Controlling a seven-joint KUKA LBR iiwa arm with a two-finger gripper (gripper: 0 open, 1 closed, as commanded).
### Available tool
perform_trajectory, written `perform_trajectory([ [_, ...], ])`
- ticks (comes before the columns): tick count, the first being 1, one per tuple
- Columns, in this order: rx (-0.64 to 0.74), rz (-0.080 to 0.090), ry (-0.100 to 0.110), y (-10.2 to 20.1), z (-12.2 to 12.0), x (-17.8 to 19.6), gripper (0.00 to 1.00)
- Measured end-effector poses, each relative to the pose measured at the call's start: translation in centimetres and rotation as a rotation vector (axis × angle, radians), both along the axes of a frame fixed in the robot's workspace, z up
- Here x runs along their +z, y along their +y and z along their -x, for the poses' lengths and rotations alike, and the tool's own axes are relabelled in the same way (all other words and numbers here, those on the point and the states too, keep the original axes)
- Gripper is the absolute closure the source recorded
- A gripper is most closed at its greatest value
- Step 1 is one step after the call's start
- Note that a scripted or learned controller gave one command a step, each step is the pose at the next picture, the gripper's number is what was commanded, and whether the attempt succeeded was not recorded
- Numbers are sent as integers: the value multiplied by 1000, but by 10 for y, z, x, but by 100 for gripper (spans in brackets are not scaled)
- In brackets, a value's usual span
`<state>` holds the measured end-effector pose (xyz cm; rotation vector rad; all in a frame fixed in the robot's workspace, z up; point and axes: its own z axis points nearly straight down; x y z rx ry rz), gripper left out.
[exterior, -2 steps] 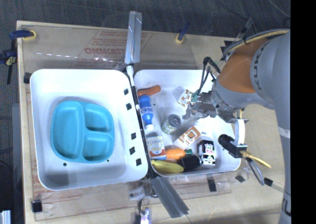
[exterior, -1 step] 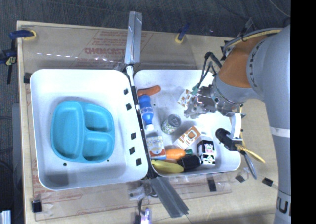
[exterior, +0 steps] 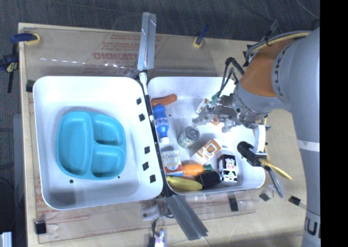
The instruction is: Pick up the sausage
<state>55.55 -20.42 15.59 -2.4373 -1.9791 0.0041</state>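
Worktop (exterior: 81,50) carries two white bins. Left bin (exterior: 49,99) holds a blue tray (exterior: 89,143). Right bin (exterior: 185,85): jaws (exterior: 213,112) over centre, state cannot be told. Sausage (exterior: 163,99) lies at upper-left corner, well apart from them.

Gripper (exterior: 213,111) low in the right bin (exterior: 187,85), near its back right corner, well apart from the sausage (exterior: 163,99) at the back left corner. Bottle (exterior: 161,122) along the left edge, banana (exterior: 183,184) at the front edge. Blue tray (exterior: 90,144) in the left bin (exterior: 49,91).
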Motion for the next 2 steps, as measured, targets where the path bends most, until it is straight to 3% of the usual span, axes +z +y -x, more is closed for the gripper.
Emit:
perform_trajectory([
  [1,13,-2,0,10,-62,-28,0],
  [2,-38,-1,2,29,-101,-64,0],
])
